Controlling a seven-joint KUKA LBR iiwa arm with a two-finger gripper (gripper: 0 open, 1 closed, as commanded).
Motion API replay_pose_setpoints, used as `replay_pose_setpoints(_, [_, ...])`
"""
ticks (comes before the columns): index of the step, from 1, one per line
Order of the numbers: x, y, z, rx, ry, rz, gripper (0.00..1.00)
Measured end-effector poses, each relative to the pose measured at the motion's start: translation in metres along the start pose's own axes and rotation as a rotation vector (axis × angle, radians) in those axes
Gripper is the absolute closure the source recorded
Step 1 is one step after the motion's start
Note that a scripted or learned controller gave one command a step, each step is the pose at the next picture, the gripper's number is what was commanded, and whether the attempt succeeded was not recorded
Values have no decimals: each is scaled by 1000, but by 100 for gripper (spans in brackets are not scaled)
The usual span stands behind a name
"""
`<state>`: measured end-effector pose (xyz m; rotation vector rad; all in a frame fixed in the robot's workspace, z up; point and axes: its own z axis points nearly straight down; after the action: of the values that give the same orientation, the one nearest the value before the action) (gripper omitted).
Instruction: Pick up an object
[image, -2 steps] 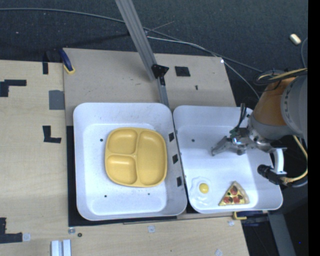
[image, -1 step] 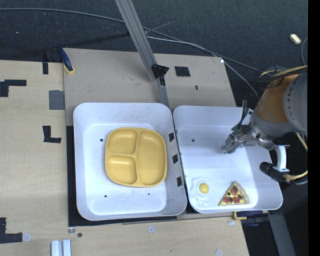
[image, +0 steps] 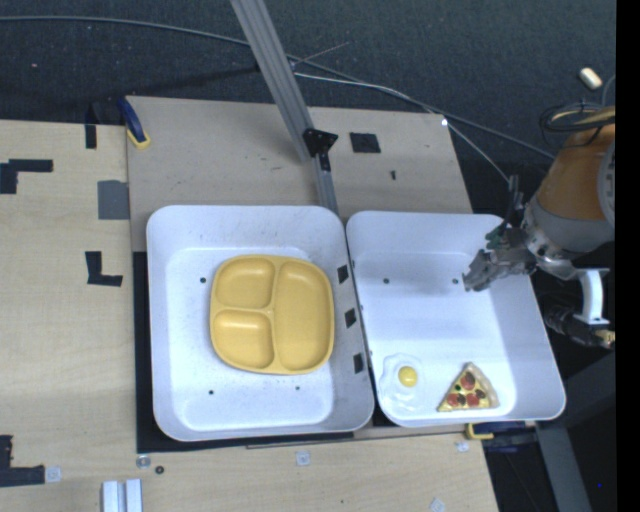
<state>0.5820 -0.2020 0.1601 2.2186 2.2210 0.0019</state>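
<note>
Pizza slice (image: 468, 390) and fried egg (image: 404, 379) sit near right bin's (image: 520, 300) front edge; your hand (image: 484, 272) hovers above, grip state unclear, yellow plate (image: 271, 313) left.

My arm (image: 585, 195) is grey, with a broad orange band above the wrist. At my tip sits a small dark gripper (image: 482, 275) of grey metal, and black cables loop at my three o'clock side.

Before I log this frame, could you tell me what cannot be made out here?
- gripper, camera view: small and dark against the right bin; its opening is unreadable.
- arm: cut off by the right edge.
- pizza slice and fried egg: too small to judge material.
- yellow plate: its underside is hidden.
</note>
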Motion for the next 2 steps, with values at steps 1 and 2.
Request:
replay_pose_setpoints(1, [2,1,-63,-1,0,-1,100])
replay_pose_setpoints(2, [2,2,-111,-2,0,-1,100])
